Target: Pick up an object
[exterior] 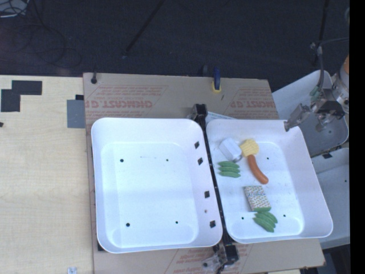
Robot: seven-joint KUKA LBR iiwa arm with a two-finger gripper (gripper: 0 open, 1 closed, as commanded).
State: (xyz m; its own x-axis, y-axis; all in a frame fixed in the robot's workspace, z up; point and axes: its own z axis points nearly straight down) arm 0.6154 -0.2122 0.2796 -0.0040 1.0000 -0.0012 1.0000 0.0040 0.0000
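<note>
green pea pods (266,220), a small bunch, lie nearest the lens, by the near wall of the right bin (317,201). taking the patterned block (256,198) as landmark: the pods sit just on its near side, almost touching its lower corner. the block is a small rectangle with a speckled multicolour face, lying flat on the bin floor.

beyond the block, on its far side, an orange carrot (258,170) lies slanted, its thin end toward the yellow corn piece (249,148) further back. the corn touches, or nearly touches, the carrot's far end. left of the corn, a white rounded object (230,149) rests on the floor; its exact kind is unclear. a second bunch of green pea pods (229,169) lies up and left of the block, near the bin's inner wall, just below the white object.

left bin (108,153), well to the left of the block, shares the central divider with black clips (206,194). both bins sit on a cardboard sheet (154,96) with mirrored red print, on a pale wooden bench (40,176).

gripper (311,113): up and right of the block, outside the right bin beyond its far right corner, well apart from every object. the jaws' state cannot be told at this size; nothing is seen between them.
</note>
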